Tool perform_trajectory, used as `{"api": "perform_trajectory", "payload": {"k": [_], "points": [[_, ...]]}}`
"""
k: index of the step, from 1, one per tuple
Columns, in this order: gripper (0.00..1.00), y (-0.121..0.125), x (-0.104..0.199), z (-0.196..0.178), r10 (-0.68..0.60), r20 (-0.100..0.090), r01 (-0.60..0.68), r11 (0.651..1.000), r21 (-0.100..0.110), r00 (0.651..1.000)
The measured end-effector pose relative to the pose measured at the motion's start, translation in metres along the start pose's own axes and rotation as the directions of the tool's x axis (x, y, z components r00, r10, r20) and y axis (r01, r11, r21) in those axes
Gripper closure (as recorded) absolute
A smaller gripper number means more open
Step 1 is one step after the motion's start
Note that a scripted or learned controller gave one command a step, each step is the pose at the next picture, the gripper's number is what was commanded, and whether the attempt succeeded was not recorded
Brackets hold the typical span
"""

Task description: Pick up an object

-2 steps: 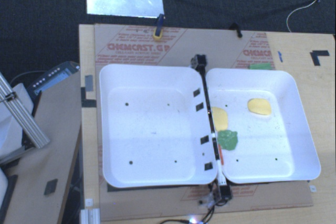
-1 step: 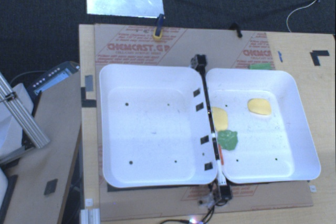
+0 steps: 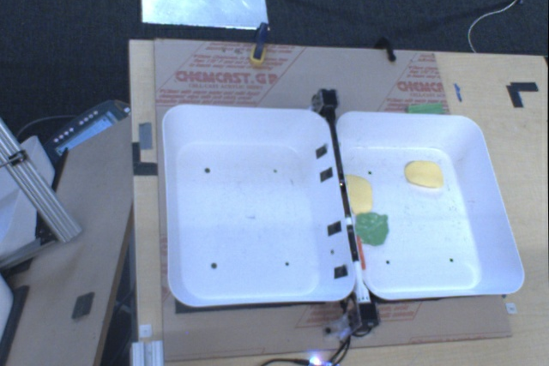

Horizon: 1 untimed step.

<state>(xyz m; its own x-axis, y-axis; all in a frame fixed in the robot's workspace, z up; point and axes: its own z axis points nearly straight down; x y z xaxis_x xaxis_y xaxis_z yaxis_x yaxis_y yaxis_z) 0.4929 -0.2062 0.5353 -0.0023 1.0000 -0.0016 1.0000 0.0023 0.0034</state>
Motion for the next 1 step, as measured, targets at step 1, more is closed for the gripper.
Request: {"api": "perform_trajectory", "payload": {"k": [1], "points": [[1.00,-0.0046,0.0002,0.0000,0.000,0.000,0.000,1.000,0.000,1.000]]}}
